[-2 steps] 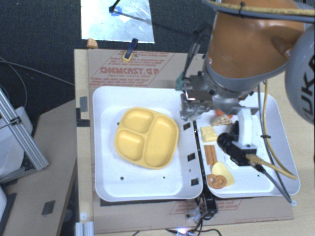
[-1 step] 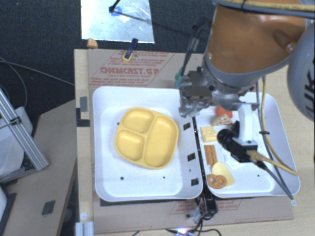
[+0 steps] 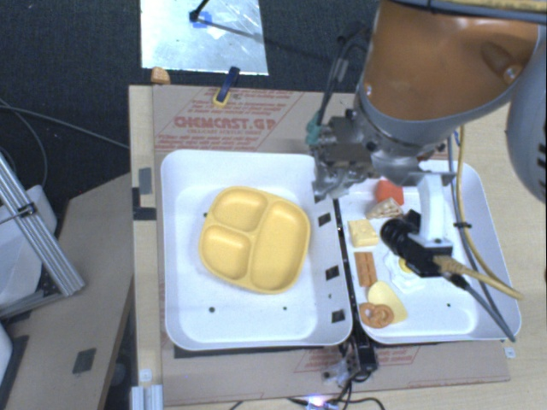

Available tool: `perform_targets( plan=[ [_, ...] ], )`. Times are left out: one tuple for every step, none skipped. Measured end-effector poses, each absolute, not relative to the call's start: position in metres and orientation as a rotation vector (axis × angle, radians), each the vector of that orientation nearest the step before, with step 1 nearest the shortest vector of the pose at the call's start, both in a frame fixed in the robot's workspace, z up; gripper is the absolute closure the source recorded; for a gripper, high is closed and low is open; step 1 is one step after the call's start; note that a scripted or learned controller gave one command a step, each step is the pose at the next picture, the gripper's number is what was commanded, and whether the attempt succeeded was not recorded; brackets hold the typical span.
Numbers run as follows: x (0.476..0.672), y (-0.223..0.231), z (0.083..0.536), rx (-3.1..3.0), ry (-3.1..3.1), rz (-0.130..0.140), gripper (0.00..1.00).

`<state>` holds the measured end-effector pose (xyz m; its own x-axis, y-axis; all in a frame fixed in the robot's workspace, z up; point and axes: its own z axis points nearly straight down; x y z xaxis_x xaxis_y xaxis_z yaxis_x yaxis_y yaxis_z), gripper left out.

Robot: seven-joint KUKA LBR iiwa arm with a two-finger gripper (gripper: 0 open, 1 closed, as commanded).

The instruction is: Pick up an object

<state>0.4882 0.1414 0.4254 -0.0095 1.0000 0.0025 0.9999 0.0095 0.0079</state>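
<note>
Near edge, right bin (image 3: 479, 319): a pretzel-shaped piece (image 3: 374, 315) lies at the front, with a yellow wedge (image 3: 389, 297) touching it just behind.
Right bin, middle: a wafer strip (image 3: 366, 268) lies lengthwise beside the divider. A pale yellow square (image 3: 363, 232) sits just beyond it.
Right bin, far end: an orange piece (image 3: 390, 192) lies near the back wall, close to my wrist.
Left bin (image 3: 184, 319): it holds one yellow divided plate (image 3: 255, 239), lying flat and slightly askew near the centre.
Tool (image 3: 329, 178): it sits low over the far end of the divider between the bins, just beside the orange piece. I cannot tell whether it is spread or pressed together, because my own wrist hides the tips. Nothing is seen caught in it.
Arm (image 3: 444, 49): it leans in over the far right corner and covers part of the right bin.
Task status: by my judgement, no pick is made. Every piece rests on a bin floor. Descent, closing and lift are all left to do.
Candidate: the orange piece and the pale square lie nearest my tool. This is a judgement only.
Surface: the white bins rest on a printed cardboard sheet (image 3: 248, 122) over the table (image 3: 94, 254).
Room, beyond: a small blue and yellow item (image 3: 226, 86) lies on the cardboard's far edge. A silvery sheet (image 3: 205, 24) lies on the dark floor (image 3: 68, 58).
</note>
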Motion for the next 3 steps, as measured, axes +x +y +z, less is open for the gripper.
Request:
perform_targets(
  plan=[
    [0.557, 0.24, 0.367, 2.211, 2.232, 0.004, 1.0],
    [0.555, 0.235, 0.381, 2.216, 2.226, 0.007, 1.0],
    [0.555, 0.235, 0.38, 2.217, 2.226, 0.006, 0.0]
  ],
)
